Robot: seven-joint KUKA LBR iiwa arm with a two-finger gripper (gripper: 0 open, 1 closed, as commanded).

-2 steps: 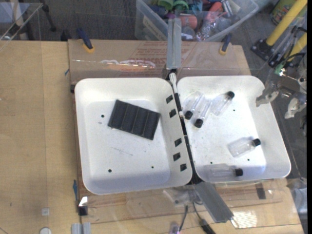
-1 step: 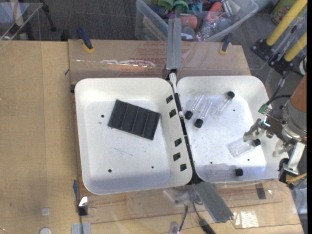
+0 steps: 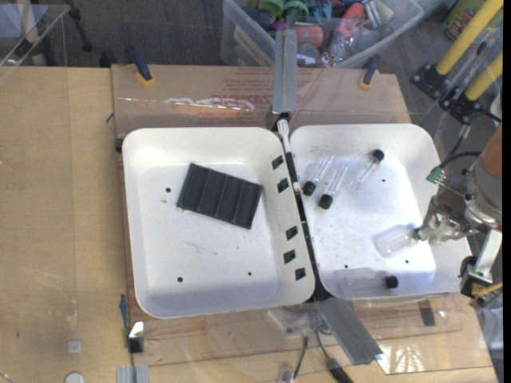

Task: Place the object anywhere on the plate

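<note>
Bench: pale wooden bench [image 3: 56,214] carrying two shallow white bins side by side, with a clear plastic tub of mixed coloured items [image 3: 319,10] beyond them at twelve o'clock.
Left bin: white tray [image 3: 148,282] holding the plate, a dark ribbed rectangular slab [image 3: 219,195], lying flat and slightly skewed toward the ten o'clock part of its floor.
Right bin: white tray [image 3: 415,146] holding several clear plastic vials with black caps; three lie near its eleven o'clock corner [image 3: 331,174], one lies capped at six o'clock [image 3: 375,280], one lies at four o'clock [image 3: 393,240].
Arm: grey arm with an orange band [image 3: 487,182] entering at three o'clock.
End effector: metal two-finger end effector [image 3: 431,230] low over the right bin, just beside the four o'clock vial; whether its fingers are wide or narrow cannot be told.
Task object: apparently the clear vial at four o'clock, resting on the bin floor, well apart from the plate.
Progress: nothing lies on the plate yet.
Risks: the smooth round vial could roll or squirt out of a pinch; a grip near its tip could tilt it loose while crossing the divider [image 3: 291,206]; released on the ribbed slab, it may roll off.
</note>
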